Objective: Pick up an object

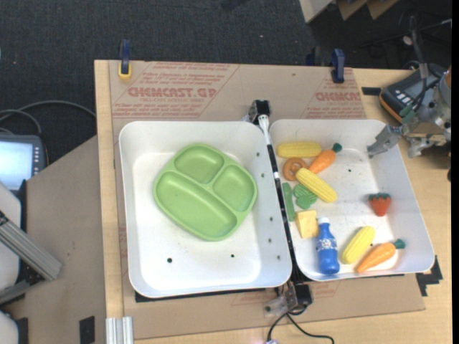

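Right now, nothing is held by the jaws (382, 143), though how far open cannot be told. Toys like the strawberry (380, 204) are crowded at right, so two could be bumped.

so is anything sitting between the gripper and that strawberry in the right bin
Nothing visible does. The gripper is at the right bin's upper right rim, and only bare white floor lies between it and the strawberry.

Green divided plate (206, 190) in left bin (136, 213); two clamps (125, 58) on bench edge.
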